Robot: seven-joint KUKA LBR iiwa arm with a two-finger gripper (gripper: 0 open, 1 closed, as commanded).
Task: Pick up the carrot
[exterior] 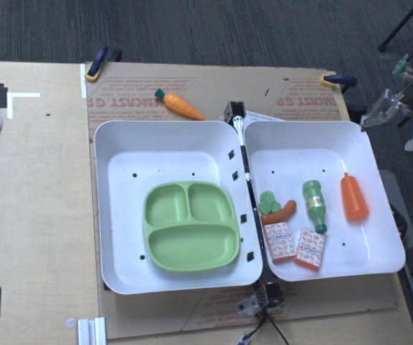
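Outside both bins, carrot [180,105] on cardboard; pincer [381,111] blurred, its state beyond telling.

**Two white bins and their contents**

The left bin [113,157] holds a green divided plate [191,226] lying flat. The right bin [350,142] holds an orange bottle [353,197] at its right, a green bottle [314,205] beside it, a sausage [279,213] touching a small green leafy piece [268,202], and two small red-and-white cartons [295,246] side by side at the near edge. Both bins rest on cardboard [214,92] over the surface [34,214].
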